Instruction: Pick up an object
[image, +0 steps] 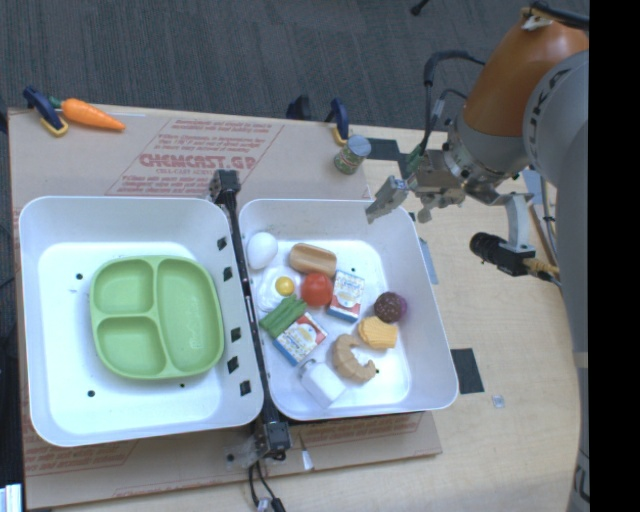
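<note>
Camera view, claw (398, 202) above-right of toys (322, 300)

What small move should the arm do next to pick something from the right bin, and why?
Probably move the gripper left and down, over the food pile in the right bin. It sits at the bin's upper right rim, above the items and holding nothing. The hot dog bun and tomato lie nearest, so either looks a fair first target.

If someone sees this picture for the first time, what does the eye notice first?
Probably the green divided plate, lying alone in the left bin. Next, the crowd of small toy foods in the right bin, a red tomato among them. The gripper hovers over that bin's far right corner.
</note>
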